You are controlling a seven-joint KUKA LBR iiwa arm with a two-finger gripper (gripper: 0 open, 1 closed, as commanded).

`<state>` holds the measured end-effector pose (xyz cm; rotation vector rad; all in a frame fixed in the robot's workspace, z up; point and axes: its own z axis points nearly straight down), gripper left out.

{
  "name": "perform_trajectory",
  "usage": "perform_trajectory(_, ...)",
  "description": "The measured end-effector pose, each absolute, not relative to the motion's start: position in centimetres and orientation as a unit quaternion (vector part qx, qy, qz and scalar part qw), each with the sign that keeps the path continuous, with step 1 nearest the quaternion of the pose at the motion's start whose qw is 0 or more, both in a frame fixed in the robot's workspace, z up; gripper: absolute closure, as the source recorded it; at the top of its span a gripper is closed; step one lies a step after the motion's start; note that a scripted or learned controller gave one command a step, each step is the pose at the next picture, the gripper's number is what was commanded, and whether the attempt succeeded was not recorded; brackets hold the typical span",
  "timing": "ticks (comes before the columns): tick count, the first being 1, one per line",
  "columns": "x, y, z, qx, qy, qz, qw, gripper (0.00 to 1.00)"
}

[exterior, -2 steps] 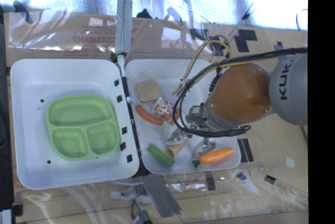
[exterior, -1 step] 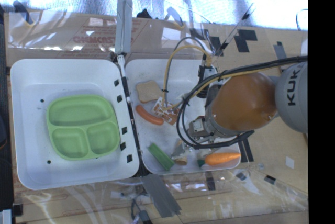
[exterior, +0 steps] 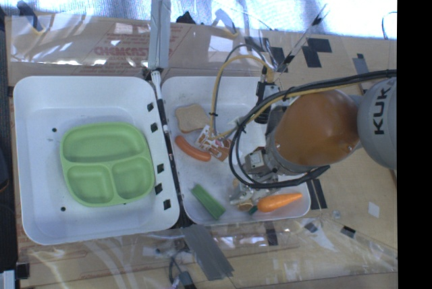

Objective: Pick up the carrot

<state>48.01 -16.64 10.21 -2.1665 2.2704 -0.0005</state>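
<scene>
The carrot [exterior: 281,201], orange with a small green top at its left end, lies flat near the front right corner of the right bin [exterior: 202,88]. My gripper [exterior: 243,195] hangs under the orange-banded wrist, low over the bin floor just left of the carrot's green end. The wrist and its cables hide much of the gripper. No object shows between its tips, and the carrot rests on the bin floor.
The right bin also holds a bread slice [exterior: 192,117], a red sausage [exterior: 193,148], a patterned cracker-like piece [exterior: 214,142] and a green block [exterior: 207,201]. In the left bin [exterior: 34,105] sits a green divided plate [exterior: 104,163]. Cables loop above the wrist.
</scene>
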Motion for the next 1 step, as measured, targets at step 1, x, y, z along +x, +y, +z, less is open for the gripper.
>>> perform_trajectory(1, 48.25, -7.01, 22.33, -0.565, 0.825, -0.002, 0.003, 1.0)
